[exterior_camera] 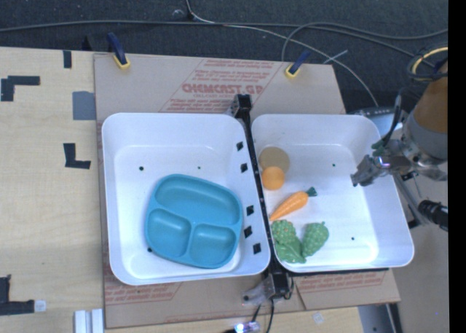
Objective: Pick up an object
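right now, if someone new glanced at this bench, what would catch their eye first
Probably the big blue divided plastic plate lying in the left white bin. Next, the cluster along the right white bin's left side: a small orange ball, an orange toy carrot and two green leafy toys. The grey arm's gripper hovers over that bin's right edge.

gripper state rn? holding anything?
Gripper: over the right bin's right edge, nothing seen in it; open or shut cannot be told.
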